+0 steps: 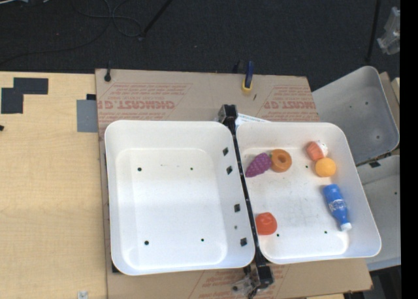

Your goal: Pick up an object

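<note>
Starting at the claw: I cannot tell whether it is spread or pressed together.

All candidates lie in the right shallow white plastic bin (300, 193):
- One purple knobbly grape-bunch toy (258, 164), touching one tan ring-shaped doughnut toy (281, 160) at far left.
- One red-and-white rounded toy (316, 151), just beside one orange ball (325, 168) at far right.
- One blue plastic bottle with white cap (336, 205), lying flat on the right.
- One red-orange squat cup-like toy (266, 224), near left by the divider.

That makes six objects and two bins, counting the left shallow white plastic bin (124, 160).

Likely risks:
- The touching pairs get shoved apart.
- The ball or bottle rolls off.
- The claw clips the wall by the cup-like toy.
</note>
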`<state>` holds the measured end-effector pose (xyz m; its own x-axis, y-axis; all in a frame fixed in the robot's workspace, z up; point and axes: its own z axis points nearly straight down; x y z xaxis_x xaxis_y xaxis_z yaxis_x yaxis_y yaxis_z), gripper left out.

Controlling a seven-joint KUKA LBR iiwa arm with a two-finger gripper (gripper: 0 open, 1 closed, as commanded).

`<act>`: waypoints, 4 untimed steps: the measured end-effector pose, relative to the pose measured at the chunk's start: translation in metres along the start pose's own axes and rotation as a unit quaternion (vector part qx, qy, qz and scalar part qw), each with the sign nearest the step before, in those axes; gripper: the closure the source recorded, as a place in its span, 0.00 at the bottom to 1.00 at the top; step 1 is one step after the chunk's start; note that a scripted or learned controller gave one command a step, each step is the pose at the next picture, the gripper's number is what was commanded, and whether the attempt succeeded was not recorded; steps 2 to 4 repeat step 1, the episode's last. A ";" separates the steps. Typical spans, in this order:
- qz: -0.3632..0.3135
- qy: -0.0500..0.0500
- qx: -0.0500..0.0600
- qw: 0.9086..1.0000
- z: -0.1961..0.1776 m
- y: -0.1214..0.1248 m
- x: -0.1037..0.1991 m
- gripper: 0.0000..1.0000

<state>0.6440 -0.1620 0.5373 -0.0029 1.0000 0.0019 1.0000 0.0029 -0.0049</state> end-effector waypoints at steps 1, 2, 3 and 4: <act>0.003 -0.002 -0.001 1.000 0.000 -0.001 -0.053 1.00; 0.003 -0.002 -0.001 1.000 0.000 -0.001 -0.053 1.00; 0.003 -0.002 -0.001 1.000 0.000 -0.001 -0.053 1.00; 0.003 -0.002 -0.001 1.000 0.000 -0.001 -0.053 1.00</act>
